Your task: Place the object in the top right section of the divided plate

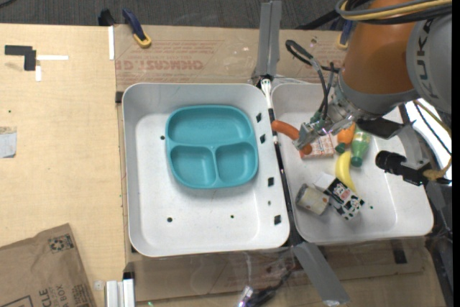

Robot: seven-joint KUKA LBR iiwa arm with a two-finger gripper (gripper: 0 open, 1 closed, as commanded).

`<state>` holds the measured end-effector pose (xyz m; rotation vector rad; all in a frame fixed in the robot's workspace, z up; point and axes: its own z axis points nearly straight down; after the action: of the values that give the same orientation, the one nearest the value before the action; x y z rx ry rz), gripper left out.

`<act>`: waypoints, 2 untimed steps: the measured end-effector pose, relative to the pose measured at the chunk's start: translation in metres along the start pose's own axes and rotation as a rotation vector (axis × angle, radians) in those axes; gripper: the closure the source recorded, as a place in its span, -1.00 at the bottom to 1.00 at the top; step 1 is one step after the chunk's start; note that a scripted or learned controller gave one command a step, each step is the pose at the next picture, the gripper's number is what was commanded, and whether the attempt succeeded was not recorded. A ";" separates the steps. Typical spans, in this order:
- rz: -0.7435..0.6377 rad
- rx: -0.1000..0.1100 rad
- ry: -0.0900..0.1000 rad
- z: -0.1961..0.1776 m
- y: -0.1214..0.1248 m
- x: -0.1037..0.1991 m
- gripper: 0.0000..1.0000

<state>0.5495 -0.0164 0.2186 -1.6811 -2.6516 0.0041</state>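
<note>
Grey arm with orange band [381,47] reaches in from the right, over the right bin. Its two-finger gripper [314,131] hangs low above the left part of that bin, metal tips near a small pile of items. How far the tool is parted, and whether anything sits in it, cannot be told; the tip is small and cluttered with cables.

Count, bins: 2 shallow white bins, side by side. Left white bin [144,226] holds 1 teal divided plastic plate [212,146] with 3 sections: 1 large section across the top, 2 smaller ones below. All 3 sections bare.

Count, right white bin [410,223]:
- 1 orange carrot-shaped toy [285,129], just left of the gripper tip, near the bin's left wall.
- 1 flat pale card packet with red print [323,146], directly under the tip.
- 1 yellow toy banana [344,170], lying roughly upright.
- 1 small green bottle-like item [359,146], beside the banana.
- 1 small orange round piece [346,134], touching the green one.
- 1 grey-tan can-like cylinder [313,199], on its side.
- 1 black-and-white patterned carton [345,199], touching the cylinder's right.

All loose objects lie in the right bin, well apart from the plate.
</note>
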 end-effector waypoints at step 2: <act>-0.221 -0.002 -0.002 -0.044 0.154 0.070 1.00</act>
<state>0.6591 0.1128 0.2623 -1.3798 -2.8228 0.0024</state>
